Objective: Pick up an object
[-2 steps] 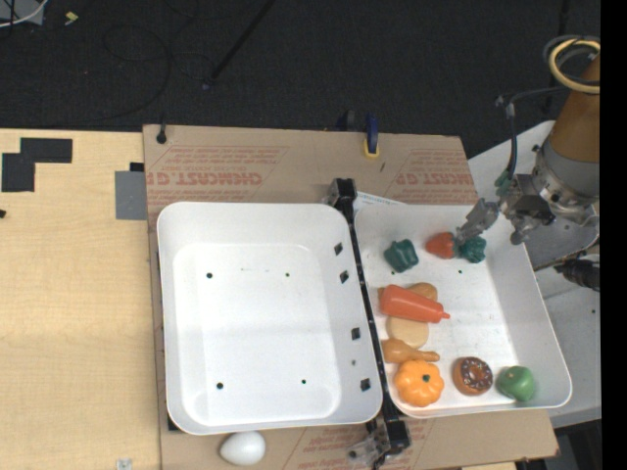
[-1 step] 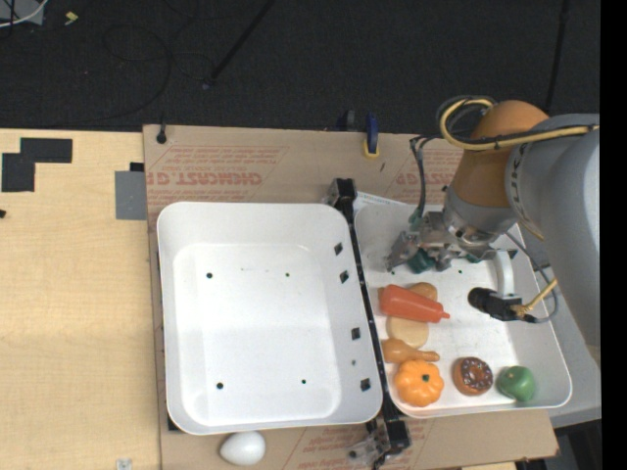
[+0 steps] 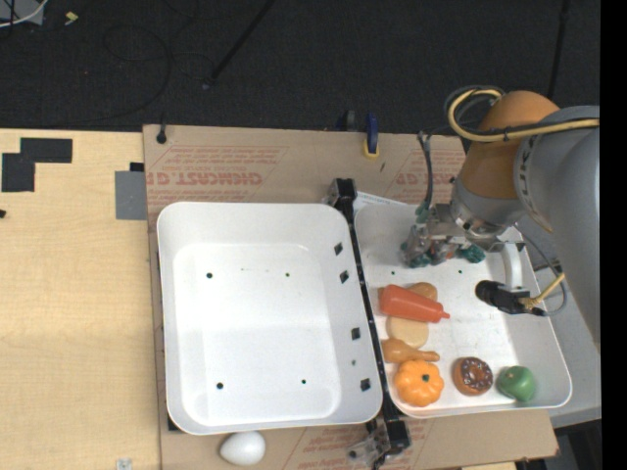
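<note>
The grey arm (image 3: 549,179) with its orange band reaches in from the right and bends down over the right bin (image 3: 549,360). The left bin (image 3: 255,311) is a shallow white tray of smooth plastic with rounded corners and a few small dark dots on its floor.

In the right bin lies a carrot (image 3: 413,305), orange-red, smooth and tapered; its long axis runs from left to right and slightly downward, with the thin tip pointing right. Under it are pale beige pieces (image 3: 407,333). Below, along the near wall, stand 3 small round things: an orange pumpkin (image 3: 419,384) with ribs, a brown doughnut (image 3: 473,375), and a green ball (image 3: 517,383).

The gripper (image 3: 431,246) hangs at the far end of the right bin, above the carrot and apart from it. Whether the claw is released or clenched cannot be told.

A white egg (image 3: 242,447) rests on the cardboard just in front of the left bin.
</note>
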Robot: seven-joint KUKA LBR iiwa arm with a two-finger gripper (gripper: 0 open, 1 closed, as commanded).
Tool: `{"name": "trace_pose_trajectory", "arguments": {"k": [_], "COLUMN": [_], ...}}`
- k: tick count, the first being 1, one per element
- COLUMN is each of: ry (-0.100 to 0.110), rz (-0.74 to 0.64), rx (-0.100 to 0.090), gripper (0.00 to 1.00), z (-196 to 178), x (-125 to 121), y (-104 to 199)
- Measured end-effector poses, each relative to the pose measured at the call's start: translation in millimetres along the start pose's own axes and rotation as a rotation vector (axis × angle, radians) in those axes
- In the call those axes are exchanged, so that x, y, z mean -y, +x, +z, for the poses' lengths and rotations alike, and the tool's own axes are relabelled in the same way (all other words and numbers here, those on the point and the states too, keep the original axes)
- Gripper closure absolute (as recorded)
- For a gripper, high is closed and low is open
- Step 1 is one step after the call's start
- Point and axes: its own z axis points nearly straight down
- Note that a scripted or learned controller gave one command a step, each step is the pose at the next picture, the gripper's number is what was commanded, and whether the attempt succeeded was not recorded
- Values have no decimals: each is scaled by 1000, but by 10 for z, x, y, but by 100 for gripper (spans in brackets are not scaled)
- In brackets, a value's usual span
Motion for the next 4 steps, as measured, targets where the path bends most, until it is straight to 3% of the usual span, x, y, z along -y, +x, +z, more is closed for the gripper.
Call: {"name": "trace_pose_trajectory", "arguments": {"k": [1,2,3,4], "ry": [-8,-2,-11,-7], "rz": [1,1,0,-6], "rx": [2,2,2,-1], "gripper": [100,100,100,100], "z": [-271,159,-558,-798], "x": [-7,-5,-18,-8], "y": [29,34,189,1048]}}
